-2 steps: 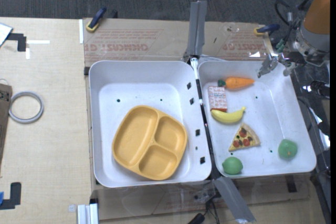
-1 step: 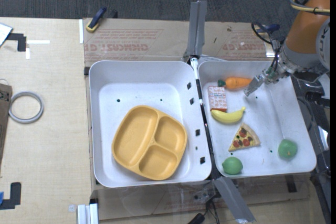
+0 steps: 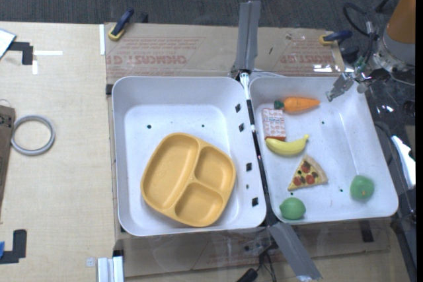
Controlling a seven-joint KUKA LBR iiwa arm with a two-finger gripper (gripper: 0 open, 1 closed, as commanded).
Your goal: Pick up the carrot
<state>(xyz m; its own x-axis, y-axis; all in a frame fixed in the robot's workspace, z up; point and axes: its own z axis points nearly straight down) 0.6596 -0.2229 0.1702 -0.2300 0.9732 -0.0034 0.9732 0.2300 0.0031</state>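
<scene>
The carrot [image 3: 301, 104], orange with a small green top at its left end, lies flat near the back wall of the right bin [image 3: 344, 135]. My gripper [image 3: 342, 87] hangs over the bin's back right corner, to the right of the carrot and a little behind it. It is apart from the carrot and nothing shows in it. The arm's orange band [image 3: 403, 16] sits above it at the view's right edge.
In the right bin, a red-and-white packet [image 3: 273, 123], a banana [image 3: 287, 145], a pizza slice [image 3: 307, 175] and two green round fruits [image 3: 361, 188] [image 3: 292, 209] lie in front of the carrot. A yellow divided plate [image 3: 190, 178] sits in the left bin [image 3: 132, 142]. A tape roll [image 3: 30, 135] lies on the bench.
</scene>
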